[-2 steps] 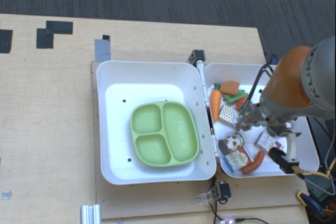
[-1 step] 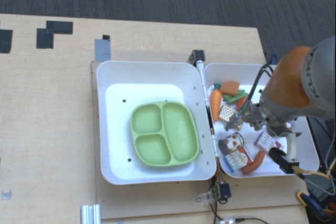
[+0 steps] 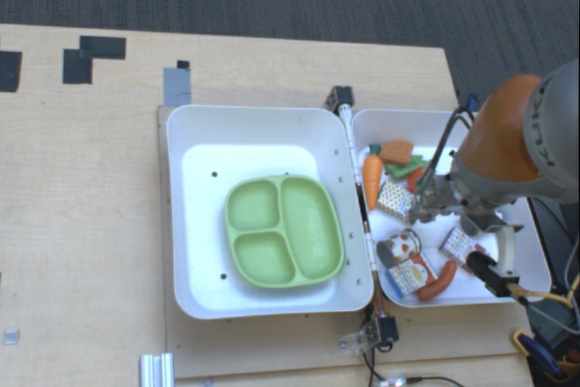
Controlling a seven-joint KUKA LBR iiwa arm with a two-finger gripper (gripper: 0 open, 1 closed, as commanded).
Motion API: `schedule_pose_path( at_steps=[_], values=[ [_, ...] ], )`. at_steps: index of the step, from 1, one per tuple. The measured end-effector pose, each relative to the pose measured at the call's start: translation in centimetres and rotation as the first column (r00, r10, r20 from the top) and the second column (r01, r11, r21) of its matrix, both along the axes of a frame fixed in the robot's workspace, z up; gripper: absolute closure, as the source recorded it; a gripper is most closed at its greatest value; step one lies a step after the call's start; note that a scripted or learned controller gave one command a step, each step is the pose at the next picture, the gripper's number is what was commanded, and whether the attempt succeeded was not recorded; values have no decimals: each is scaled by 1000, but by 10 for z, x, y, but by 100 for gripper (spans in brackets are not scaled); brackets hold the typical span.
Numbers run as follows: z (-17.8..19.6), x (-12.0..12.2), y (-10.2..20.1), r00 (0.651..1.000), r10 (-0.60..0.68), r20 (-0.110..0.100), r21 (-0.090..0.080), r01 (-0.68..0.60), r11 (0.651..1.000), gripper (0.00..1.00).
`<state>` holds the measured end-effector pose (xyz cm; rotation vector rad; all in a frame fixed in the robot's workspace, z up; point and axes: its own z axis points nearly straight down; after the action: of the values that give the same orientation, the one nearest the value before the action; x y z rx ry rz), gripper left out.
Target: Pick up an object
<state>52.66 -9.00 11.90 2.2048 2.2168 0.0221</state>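
The right bin [image 3: 535, 263] holds several toy foods. An orange carrot [image 3: 372, 179] lies by its left wall, with an orange block [image 3: 397, 151] and a green piece [image 3: 410, 168] behind it. A checkered packet [image 3: 391, 198] sits mid-left. A printed pouch [image 3: 410, 273] and a red sausage [image 3: 438, 281] lie at the front, and a small striped wrapper [image 3: 456, 242] lies to their right. My gripper [image 3: 422, 210] hangs low over the middle of this bin, just right of the checkered packet, mostly hidden under the grey wrist and orange band [image 3: 501, 140].
The left bin [image 3: 195, 195] carries a light green divided plate [image 3: 284, 231]. A black clamp [image 3: 341, 96] sits at the back where the bins meet. Cables [image 3: 544, 349] trail off the bench's front right corner. The bare wooden bench [image 3: 82, 213] stretches left.
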Motion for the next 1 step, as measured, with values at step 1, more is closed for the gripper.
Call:
schedule_pose_path(
  at_steps=[1],
  values=[
    [0,0,0,1000,0,0,0,0,1000,0]
  ],
)
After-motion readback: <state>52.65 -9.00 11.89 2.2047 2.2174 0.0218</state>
